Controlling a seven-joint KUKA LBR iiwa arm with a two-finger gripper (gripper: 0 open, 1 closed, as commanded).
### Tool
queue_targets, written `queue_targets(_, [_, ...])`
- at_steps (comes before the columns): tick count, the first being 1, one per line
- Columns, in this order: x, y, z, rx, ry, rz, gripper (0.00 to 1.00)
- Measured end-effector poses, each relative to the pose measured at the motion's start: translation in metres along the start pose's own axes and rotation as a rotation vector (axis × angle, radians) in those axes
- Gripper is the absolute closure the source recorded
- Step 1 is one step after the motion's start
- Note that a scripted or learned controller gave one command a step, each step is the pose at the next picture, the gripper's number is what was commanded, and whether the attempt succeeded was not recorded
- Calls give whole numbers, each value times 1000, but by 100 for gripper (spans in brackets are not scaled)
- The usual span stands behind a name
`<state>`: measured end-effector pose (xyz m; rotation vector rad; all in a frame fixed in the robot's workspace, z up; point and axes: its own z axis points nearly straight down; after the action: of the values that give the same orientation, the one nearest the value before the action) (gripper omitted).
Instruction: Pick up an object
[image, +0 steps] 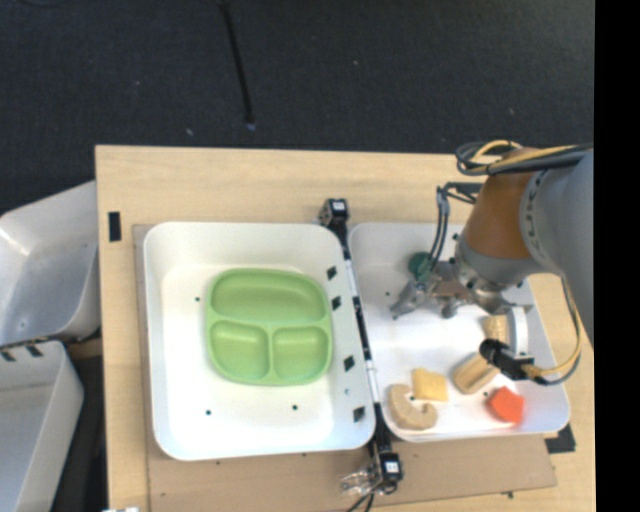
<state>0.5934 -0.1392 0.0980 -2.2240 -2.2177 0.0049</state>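
My gripper (427, 301) hangs over the upper middle of the right bin (385, 345), below the orange wrist band. Its fingers (401, 302) stand spread apart and open, with only bare bin floor between them. A small teal object (419, 265) lies just behind the gripper, partly hidden by it. Along the bin's front edge lie a tan ring-shaped piece (410, 408), a yellow block (430, 385), a tan cylinder (474, 375) and an orange piece (507, 404). Another tan piece (495, 327) sits to the right of the gripper.
The left bin (170, 400) holds a green divided plate (268, 325) at its middle. A ridge with black clips (350, 310) separates the two bins. A cable (545, 372) loops from the arm over the right bin's right side.
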Motion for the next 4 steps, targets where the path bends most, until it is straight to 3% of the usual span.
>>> queue_targets(1, [-1,1,-14,-6,0,5,100])
queue_targets(3, [-4,2,-123,-9,0,-5,100])
queue_targets(4, [50,-6,-117,-4,1,-8,100])
